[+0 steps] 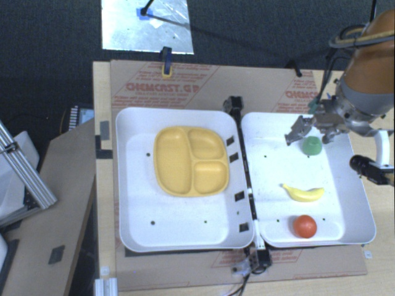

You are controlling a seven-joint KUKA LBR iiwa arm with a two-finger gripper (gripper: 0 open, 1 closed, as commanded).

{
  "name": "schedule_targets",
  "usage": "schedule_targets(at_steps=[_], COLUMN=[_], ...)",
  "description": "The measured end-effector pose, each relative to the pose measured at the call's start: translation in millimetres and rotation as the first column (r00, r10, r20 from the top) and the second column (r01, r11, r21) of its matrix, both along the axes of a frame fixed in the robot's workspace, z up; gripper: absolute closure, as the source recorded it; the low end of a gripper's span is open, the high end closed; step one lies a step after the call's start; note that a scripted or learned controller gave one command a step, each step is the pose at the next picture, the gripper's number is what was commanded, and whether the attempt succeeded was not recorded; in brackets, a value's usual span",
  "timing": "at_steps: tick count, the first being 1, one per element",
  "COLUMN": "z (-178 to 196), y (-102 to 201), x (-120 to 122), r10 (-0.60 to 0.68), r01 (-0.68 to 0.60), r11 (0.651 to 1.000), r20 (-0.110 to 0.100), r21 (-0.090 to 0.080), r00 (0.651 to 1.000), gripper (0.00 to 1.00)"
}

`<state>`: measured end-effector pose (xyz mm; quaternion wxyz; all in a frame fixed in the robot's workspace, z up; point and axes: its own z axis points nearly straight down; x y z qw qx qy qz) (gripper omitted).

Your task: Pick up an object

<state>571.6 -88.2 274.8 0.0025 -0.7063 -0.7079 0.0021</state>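
Both white bins, the left bin (133, 184) and the right bin (352, 196), look like smooth moulded plastic with a soft sheen. The yellow divided tray (190, 160) in the left one is matt plastic. At lower right, the banana (303, 193) and the red tomato (304, 226) look like smooth, slightly glossy plastic, as does the green object (311, 145). The printed board (185, 82) under the bins is dull brown cardboard. The sheet (146, 16) at the upper left of the frame shines like crinkled metal foil.

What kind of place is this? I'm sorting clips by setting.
Probably a robot-grasping lab bench: an arm's gripper over two white bins, toy-like items such as a banana, and a yellow divided tray.
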Motion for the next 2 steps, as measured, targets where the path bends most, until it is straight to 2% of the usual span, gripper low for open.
schedule_targets(at_steps=[1, 2], z=[3.8, -40.0], y=[0.1, -6.1], x=[1.5, 2.8], r10=[0.001, -0.002], r01=[-0.001, 0.002], r11=[1.0, 1.0], r20=[0.008, 0.005], r21=[-0.001, -0.001], r00=[1.0, 1.0], gripper=[0.0, 0.0])
